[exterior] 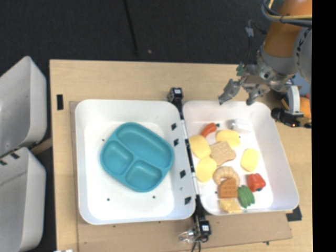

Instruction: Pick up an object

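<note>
The arm point(286, 33) is rounded, with a broad orange band above a grey wrist section, and a yellow-and-black cable loops over its top. Below the wrist sits the end effector point(242, 93), a grey metal assembly with two thin, dark-tipped fingers point(227, 94). Small brackets beside them look like fittings, though blurred.

End effector point(239, 94): fingers spread, nothing between them; above the right bin's far rim
Left bin point(89, 193): holds a blue divided plate point(137, 157)
Right bin point(278, 156): toy foods clustered; cracker point(222, 152), pretzel point(226, 175), red pepper point(255, 181)
Worktop point(121, 77): tan
</note>
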Motion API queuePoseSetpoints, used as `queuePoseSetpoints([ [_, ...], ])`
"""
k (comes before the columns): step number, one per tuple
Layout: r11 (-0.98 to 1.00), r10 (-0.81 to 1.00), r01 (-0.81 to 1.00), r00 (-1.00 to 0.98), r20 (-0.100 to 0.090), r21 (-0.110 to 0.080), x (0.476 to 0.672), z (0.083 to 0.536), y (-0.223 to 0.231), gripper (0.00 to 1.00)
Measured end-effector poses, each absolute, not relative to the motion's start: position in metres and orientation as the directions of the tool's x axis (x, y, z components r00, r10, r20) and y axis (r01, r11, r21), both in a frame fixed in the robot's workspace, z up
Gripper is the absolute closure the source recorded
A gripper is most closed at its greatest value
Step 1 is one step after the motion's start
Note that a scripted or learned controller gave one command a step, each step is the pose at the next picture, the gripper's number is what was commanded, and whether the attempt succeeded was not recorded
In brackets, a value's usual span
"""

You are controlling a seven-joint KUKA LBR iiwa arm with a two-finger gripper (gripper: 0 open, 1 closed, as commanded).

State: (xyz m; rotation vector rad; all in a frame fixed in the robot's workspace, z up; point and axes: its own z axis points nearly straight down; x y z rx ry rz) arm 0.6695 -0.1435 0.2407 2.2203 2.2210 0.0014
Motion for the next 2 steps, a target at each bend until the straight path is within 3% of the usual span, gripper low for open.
queuePoseSetpoints([
  [1,-0.003,1.000,1.000,0.003,-0.003,0.003,0.655,0.245,-0.118,0.00],
  [2,0.003,1.000,1.000,-0.003,-0.003,0.004,0.655,0.256,-0.116,1.00],
])
